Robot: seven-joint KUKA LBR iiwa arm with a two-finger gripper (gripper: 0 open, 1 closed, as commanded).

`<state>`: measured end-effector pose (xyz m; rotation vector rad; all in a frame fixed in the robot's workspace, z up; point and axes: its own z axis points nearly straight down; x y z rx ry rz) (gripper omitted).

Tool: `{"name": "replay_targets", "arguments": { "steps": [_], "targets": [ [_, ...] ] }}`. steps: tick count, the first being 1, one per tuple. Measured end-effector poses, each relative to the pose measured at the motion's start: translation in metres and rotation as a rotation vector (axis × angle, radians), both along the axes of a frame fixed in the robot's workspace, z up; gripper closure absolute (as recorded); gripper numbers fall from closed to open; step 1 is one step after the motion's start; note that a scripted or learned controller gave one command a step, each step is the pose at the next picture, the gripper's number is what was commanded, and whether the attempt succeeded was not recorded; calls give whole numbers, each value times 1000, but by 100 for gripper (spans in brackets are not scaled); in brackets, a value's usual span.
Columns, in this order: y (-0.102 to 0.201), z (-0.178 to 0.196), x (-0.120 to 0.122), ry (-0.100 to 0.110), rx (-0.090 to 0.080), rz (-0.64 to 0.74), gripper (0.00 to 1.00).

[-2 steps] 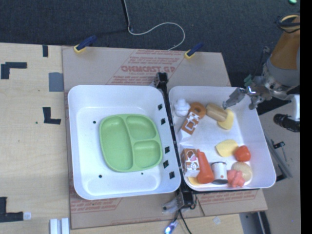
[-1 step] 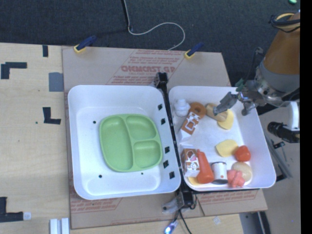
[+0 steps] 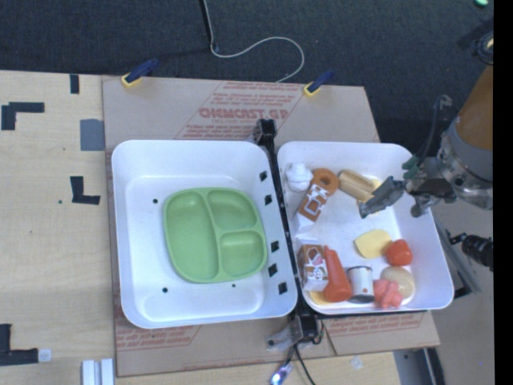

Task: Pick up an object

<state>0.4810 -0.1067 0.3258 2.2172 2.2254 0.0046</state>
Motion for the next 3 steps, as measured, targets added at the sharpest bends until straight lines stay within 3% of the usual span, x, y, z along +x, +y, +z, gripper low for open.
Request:
{"name": "replay_targets", "arguments": {
  "steps": [1,2,3],
  "targets": [
    [-1,5,3,5,-2,-1,100],
    [70,61,3,-2,0,6,100],
    [125,81,3,1,-1,3,100]
  ]
}}
